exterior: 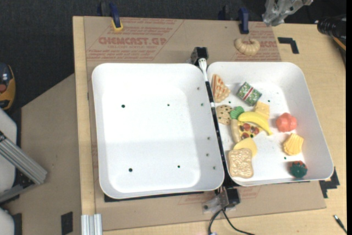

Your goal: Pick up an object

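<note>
The task is at its very beginning, I judge: nothing is lifted, and the gripper [276, 12] hangs at the far right corner of the bench, outside both bins. Nothing sits between its fingers; how far they stand apart I cannot tell, because they look small and blurred here.

All the toy foods lie in the right bin [313, 135], on the near side of the gripper. The closest of them are the waffle slice [219, 87] and the small green box [248, 93], both nearer to the camera than the gripper and a little to its left in the view. The banana [254, 120] lies further on, in the middle of the pile, touching the pizza piece [247, 130]. The red fruit [285, 122] and the toast [240, 163] are well apart from the gripper. One pale shell-shaped pastry [247, 45] rests on the board just beside the gripper, outside the bin.

The next move calls for choosing one piece, travelling over it and descending. The red fruit stands rather free; the crowded pieces are probably harder to take alone.
</note>
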Robot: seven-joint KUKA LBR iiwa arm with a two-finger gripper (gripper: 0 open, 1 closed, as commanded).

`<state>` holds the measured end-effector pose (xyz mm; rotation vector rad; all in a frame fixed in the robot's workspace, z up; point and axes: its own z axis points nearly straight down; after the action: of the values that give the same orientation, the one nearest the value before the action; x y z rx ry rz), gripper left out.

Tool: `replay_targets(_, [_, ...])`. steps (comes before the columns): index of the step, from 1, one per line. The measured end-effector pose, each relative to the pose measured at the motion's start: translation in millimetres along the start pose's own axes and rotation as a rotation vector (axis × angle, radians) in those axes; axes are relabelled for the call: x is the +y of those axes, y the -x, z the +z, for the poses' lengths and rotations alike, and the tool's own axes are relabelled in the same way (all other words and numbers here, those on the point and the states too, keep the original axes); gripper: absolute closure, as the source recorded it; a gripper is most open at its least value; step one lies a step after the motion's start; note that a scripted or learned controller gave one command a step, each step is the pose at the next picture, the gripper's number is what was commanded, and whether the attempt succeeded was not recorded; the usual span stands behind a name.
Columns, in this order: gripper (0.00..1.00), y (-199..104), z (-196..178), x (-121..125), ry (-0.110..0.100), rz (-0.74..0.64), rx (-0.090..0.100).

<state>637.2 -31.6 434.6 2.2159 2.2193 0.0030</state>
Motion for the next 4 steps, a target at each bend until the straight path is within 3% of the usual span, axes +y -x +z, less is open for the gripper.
replay_targets(1, [1.00, -6.8, -108.0, 5.3, 0.010, -0.001, 0.001])
replay_targets(2, [1.00, -62.0, 8.3, -9.3, -0.016, -0.003, 0.003])
replay_targets(3, [1.00, -68.6, -108.1, 3.5, 0.010, -0.001, 0.003])
replay_targets(4, [1.00, -202.9, -33.8, -19.4, -0.013, -0.010, 0.004])
